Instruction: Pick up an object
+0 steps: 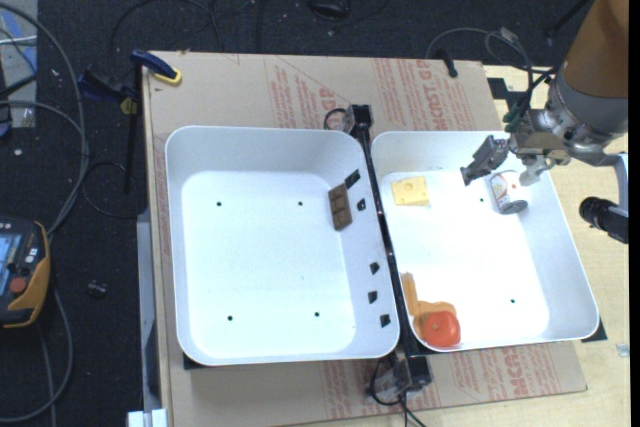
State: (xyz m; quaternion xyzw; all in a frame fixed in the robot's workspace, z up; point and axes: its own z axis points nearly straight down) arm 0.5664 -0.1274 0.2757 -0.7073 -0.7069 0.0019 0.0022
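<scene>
The claw (508, 163) hangs released over the far right part of the right bin (560, 245), its fingers spread. A small white can (508, 192) lies just beneath it on the bin floor. A yellow cheese wedge (411, 191) lies to the left, a red tomato (438, 326) at the near edge. A brown block (341, 208) leans in the left bin (200, 245).

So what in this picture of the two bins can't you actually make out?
- Gripper: too small and dark in the camera view to tell whether its fingers are open or shut.
- Small white can: label unreadable; the gripper overlaps its top.
- Brown block in the left bin: too small to identify.
- Arm: cut off by the right edge.
</scene>
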